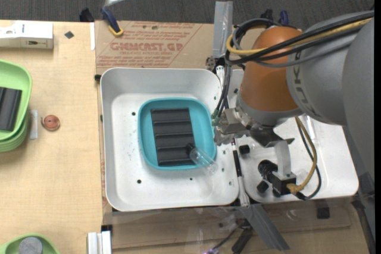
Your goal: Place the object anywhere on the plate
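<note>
We see a teal plate (146, 128) lying in the left white bin (119, 175). A black ridged block (171, 132) rests flat on the plate and covers most of its middle. A small clear cup (202, 157) lies tipped on the plate's lower right rim, touching the block's corner. The grey arm (333, 68) with its orange band (271, 71) hangs over the gap between the two bins, just right of the plate. The claw (225, 128) sits under the wrist by the plate's right edge, and we cannot tell how it is set. On the wooden counter (59, 187) to the left we see a green tray (15, 107) and a small round orange thing (51, 122).
</note>
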You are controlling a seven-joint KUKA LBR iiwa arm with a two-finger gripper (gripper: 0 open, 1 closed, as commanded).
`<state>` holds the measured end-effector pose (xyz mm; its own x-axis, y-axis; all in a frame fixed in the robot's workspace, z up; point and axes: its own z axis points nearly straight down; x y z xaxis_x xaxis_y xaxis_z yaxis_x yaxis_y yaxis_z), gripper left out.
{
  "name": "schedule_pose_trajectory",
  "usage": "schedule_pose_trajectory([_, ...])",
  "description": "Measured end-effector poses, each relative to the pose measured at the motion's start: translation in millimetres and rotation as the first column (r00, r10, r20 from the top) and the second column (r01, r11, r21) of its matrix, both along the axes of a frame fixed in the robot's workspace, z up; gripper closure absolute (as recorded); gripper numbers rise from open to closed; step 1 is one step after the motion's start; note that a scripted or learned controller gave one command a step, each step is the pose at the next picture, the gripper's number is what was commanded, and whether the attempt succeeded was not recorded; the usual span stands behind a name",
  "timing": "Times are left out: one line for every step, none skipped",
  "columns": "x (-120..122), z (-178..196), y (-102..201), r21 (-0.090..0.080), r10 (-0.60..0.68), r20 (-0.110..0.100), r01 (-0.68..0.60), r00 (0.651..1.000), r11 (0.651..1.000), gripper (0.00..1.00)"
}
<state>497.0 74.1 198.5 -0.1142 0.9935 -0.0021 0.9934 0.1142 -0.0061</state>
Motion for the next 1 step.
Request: schedule_pose_trajectory([0.0,0.0,-0.1,0.0,0.0,0.0,0.0,1.0,1.0,0.0])
